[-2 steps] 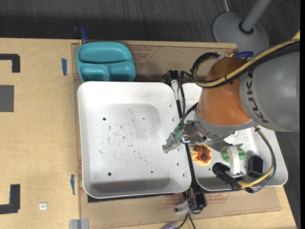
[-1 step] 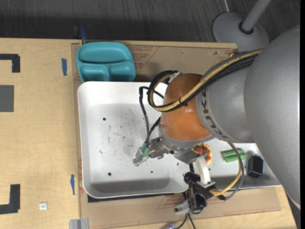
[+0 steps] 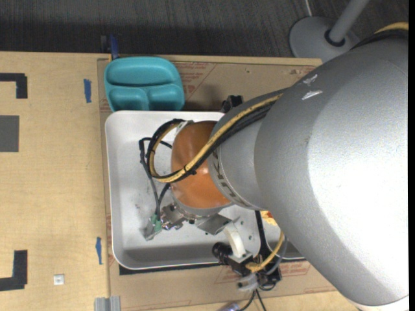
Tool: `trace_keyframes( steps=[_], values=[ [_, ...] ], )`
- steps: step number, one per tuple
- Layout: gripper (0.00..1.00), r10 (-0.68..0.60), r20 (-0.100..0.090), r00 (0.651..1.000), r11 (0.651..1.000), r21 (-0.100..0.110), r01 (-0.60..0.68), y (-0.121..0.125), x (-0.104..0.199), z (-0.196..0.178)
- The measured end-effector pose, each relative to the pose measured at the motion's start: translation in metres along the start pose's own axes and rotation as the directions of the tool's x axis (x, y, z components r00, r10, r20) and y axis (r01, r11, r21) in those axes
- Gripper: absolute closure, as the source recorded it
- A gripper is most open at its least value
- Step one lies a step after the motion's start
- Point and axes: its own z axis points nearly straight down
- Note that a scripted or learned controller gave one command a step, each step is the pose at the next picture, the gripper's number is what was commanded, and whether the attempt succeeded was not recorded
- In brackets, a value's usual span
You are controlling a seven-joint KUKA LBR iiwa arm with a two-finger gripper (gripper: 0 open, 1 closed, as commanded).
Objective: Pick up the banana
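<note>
A bulky grey arm [image 3: 324, 173] of smooth, matt metal is seen reaching in from the right, and the right half of the white bin [image 3: 123, 173] is covered by it. A glossy orange band [image 3: 194, 173], rounded like a barrel, is set above the wrist. Black and yellow cables [image 3: 159, 154] are looped loosely beside the band and are run back along the arm. The wrist is pointed down and to the left into the bin, and small metal parts with a green speck [image 3: 155, 225] are seen at its tip, close above the bin floor. Whether the jaws are wide or narrow cannot be told, since they are hidden under the wrist.

Where the banana lies cannot be told. A small yellow patch [image 3: 269, 221] is glimpsed at the arm's lower edge, but what it is cannot be made out.

The bin is shallow, of smooth plastic, with rounded corners and a raised rim. A teal tray [image 3: 144, 83] of moulded plastic, divided into compartments, is placed just beyond the bin's far edge.

The surface [image 3: 52, 173] is tan and board-like, marked with black squares and strips of blue tape [image 3: 87, 91]. Dark ribbed carpet [image 3: 162, 11] is seen beyond it, and a round grey stand [image 3: 318, 34] with a slanted pole is set at the upper right.
</note>
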Motion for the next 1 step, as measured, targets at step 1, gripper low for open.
trace_keyframes(
  steps=[1],
  values=[
    [1.0,0.0,-0.003,1.0,1.0,-0.004,0.0,0.0013,0.0019,-0.0104]
  ],
)
